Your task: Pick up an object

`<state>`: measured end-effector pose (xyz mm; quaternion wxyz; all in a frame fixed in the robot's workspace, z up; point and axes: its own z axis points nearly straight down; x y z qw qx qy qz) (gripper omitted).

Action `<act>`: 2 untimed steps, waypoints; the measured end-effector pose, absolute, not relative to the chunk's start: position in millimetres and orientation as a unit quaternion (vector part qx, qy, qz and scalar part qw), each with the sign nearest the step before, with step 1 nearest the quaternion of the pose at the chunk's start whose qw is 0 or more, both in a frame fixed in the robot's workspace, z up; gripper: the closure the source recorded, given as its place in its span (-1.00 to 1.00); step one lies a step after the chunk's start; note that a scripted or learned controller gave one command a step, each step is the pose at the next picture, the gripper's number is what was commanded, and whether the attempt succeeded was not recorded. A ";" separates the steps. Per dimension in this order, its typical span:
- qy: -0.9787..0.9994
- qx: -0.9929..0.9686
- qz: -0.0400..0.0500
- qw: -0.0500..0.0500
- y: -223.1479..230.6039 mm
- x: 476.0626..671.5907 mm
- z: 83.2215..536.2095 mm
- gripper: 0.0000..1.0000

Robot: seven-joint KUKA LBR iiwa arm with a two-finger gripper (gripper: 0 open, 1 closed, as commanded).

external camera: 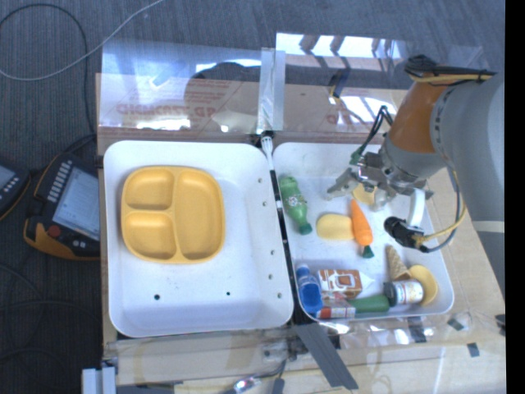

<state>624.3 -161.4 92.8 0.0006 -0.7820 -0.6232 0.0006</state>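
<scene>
My gripper (361, 187) hangs low over the back of the right bin (312, 158), under the orange-banded wrist (414, 117). Just below it in the view lies an orange carrot (361, 224) with a green tip. A pale yellow lump (332, 226) rests left of the carrot. A green bottle (293, 203) lies by the bin's left wall. A small cream-yellow piece (366, 194) sits right at the gripper; whether it is held cannot be told.
Along the right bin's front lie a blue bottle (307, 289), a red-and-white carton (340, 281), a green tube (361, 305), a can (408, 292) and an ice-cream cone (396, 261). The left bin (197, 302) holds a yellow divided plate (174, 213). A black cable (398, 230) loops beside the gripper.
</scene>
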 end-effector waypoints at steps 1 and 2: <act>-0.623 -0.782 0.001 0.002 -161.4 623.7 101.1 1.00; -0.593 -0.805 0.001 0.000 -141.8 630.6 195.3 1.00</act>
